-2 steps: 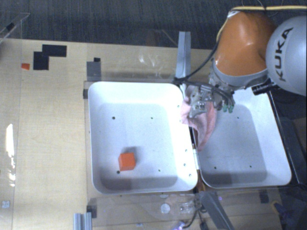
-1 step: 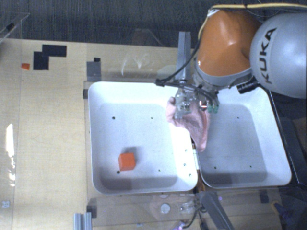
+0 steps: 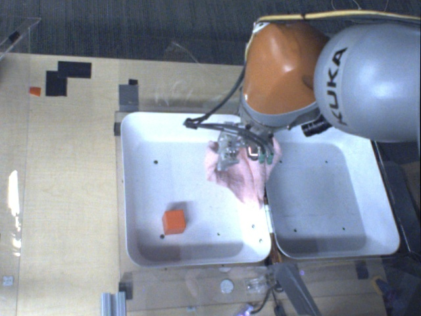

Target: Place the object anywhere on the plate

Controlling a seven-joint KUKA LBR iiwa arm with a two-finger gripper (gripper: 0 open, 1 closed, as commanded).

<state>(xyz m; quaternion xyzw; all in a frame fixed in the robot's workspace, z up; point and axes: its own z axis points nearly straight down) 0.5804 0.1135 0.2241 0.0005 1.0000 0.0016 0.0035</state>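
A small orange cube [image 3: 174, 222] lies on the floor of the left bin [image 3: 141, 176], towards its front left. A pink plate [image 3: 240, 182] sits at the right side of the same bin, against the wall shared with the right bin. My gripper [image 3: 241, 151] hangs over the plate's back half, well to the right of and behind the cube. The arm's orange band and grey wrist hide the plate's far edge. Nothing shows in the gripper.
The right bin [image 3: 329, 196] stands beside the left one, sharing a rim near the plate. A black cable [image 3: 214, 114] runs from the wrist over the left bin's back edge. Black and orange markers [image 3: 62, 78] lie on the bench at the far left.
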